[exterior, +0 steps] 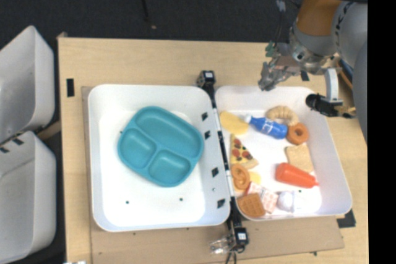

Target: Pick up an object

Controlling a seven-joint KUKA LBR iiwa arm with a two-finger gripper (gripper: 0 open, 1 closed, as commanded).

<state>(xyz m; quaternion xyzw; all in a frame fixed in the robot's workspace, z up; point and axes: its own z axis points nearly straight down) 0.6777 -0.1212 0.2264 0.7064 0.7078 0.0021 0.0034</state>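
above the far edge of the right bin point(328, 151) the tool point(270, 85) is seen from the fixed overhead camera, hanging from the grey arm with its orange band, which enters from the right of the frame. nothing is seen between its tips; whether they are parted or closed cannot be told at this size, so no grip is claimed.

the pickable things are all gathered in the right bin, below the tool in the frame – that is, nearer the camera. closest to the tool are a blue bottle point(268, 127) and a croissant point(282, 112), both just inside the bin's far part. the bottle's long axis is laid roughly across the bin, tilted slightly down toward the right, with a yellow piece point(232, 122) touching or nearly touching its left end. a small doughnut point(298, 133) is set just right of the bottle. further toward the camera a slice of toast point(299, 157), an orange carrot-like piece point(295, 175), a pizza slice point(242, 153) and a cluster of smaller foods are found.

the left bin point(102, 195) is occupied by a teal divided plate point(161, 145), well apart from the tool.

the coming move is judged to turn on one relation – the bottle and croissant lie straight down-frame from the tool, so a short advance into the bin and a descent would be called for, with the tips set across the bottle's narrow width.
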